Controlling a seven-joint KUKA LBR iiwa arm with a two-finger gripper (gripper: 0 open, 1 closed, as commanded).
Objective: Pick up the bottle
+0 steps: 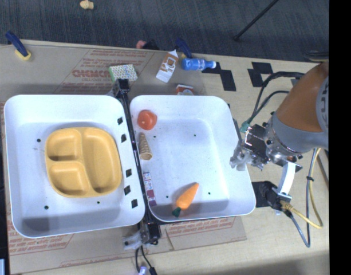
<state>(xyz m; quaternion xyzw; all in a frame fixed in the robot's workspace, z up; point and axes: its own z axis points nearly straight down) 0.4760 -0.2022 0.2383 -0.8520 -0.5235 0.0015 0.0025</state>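
Surface: cardboard-lined table (78, 70) carrying two shallow white bins side by side, dark carpet beyond the far edge
Left bin (15, 153): holds a yellow divided tray (83, 160)
Right bin (221, 110): holds a tomato (146, 119), a cone (144, 146) and a carrot (185, 196)
Bottle (197, 65): small, blue, lying on its side on the table behind the right bin, outside both bins, cap end toward the right
Handling: judged light, stiff plastic, smooth and round, so likely to roll or slip if pinched off-centre
Hold point: across the middle of the body, jaws square to its long axis
Hand (239, 158): at the right bin's right rim, well apart from the bottle, nothing seen between the fingers; released or clenched cannot be told
Edges: far rim of the right bin near the bottle; small carton (168, 66) just to its left
Open room: bare table right of the bottle, suited to an approach from above
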